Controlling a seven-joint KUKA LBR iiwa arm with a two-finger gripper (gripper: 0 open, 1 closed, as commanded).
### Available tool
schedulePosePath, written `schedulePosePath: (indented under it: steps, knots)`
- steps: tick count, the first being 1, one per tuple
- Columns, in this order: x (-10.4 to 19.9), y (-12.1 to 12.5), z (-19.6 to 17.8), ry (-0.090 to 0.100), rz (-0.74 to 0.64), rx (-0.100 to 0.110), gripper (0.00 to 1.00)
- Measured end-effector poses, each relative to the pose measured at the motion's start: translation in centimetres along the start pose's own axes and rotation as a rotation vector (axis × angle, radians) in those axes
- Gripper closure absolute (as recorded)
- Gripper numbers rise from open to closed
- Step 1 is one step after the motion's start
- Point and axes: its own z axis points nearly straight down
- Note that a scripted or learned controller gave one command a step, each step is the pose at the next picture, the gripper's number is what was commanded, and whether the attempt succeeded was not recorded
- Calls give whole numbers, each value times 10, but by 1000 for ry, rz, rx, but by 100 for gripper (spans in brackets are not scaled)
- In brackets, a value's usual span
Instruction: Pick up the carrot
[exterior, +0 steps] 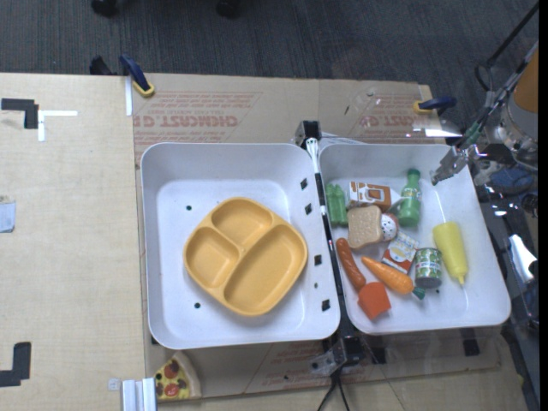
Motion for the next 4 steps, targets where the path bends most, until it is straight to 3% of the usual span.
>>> schedulePosePath:
  steps: [1, 2, 3, 4]
  knots:
    - [29, -51, -27, -1, -62, 0, 0]
    - [59, -98, 92, 0, -455, -3, 0]
    - [111, -136, 103, -7, -267, -10, 0]
    - [205, -107, 5, -1, -17, -2, 0]
